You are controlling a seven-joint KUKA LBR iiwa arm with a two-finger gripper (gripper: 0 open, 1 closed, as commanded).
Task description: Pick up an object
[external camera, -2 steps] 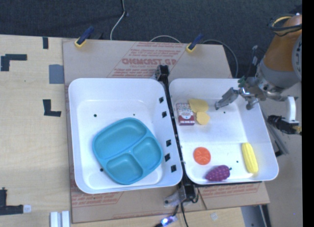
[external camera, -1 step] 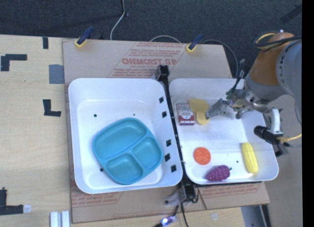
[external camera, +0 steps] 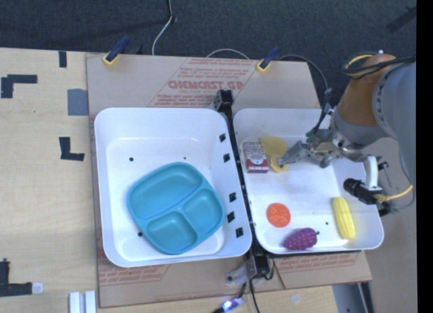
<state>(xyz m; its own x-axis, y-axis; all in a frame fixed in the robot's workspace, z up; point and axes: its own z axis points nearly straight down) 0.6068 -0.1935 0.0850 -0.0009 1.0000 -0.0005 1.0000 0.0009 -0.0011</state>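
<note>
In the right bin [external camera: 318,119], a pale yellow piece [external camera: 273,146] lies near the back, touching the red and white packet [external camera: 255,157] just to its left. The gripper [external camera: 284,161] is low over the front right edge of that yellow piece, its tip pointing left toward the divider between the bins. How far its fingers stand apart cannot be told from this slanted view, and nothing can be seen held between them.

Nearer the front of the same bin sit an orange round fruit [external camera: 278,215], a purple bunch of grapes [external camera: 300,238] just in front of it to the right, and a yellow ear of corn [external camera: 344,217] by the right wall. All three are well apart from the gripper.

The grey arm [external camera: 379,109], with its orange band, reaches in from the right over the bin's right edge.

The left bin [external camera: 111,129] holds a blue divided tray [external camera: 175,207], lying at a tilt toward the front. Both bins rest on a cardboard sheet [external camera: 203,82] on the wooden bench [external camera: 40,190].
</note>
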